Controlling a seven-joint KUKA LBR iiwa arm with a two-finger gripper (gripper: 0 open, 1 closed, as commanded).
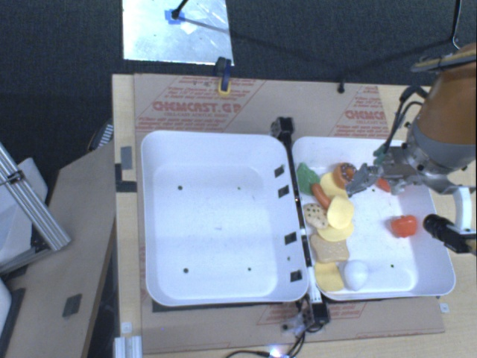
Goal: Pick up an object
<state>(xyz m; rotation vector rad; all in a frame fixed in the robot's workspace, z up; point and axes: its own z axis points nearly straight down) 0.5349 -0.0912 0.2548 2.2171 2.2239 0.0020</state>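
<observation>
White right bin (436,271) holding a cluster of toy food along its left side. Pincer (361,180), reaching in from the right, hovers with tips just beside an orange round piece (346,174) and above a yellow disc (340,212); whether it is parted or closed cannot be told. Red piece (403,226) lies well apart.

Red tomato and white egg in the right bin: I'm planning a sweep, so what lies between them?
Bare white bin floor separates the red tomato from the white egg, per the camera view.

left bin (216,222): open floor | right bin (428,271): toys (332,226) crowd left wall
</observation>
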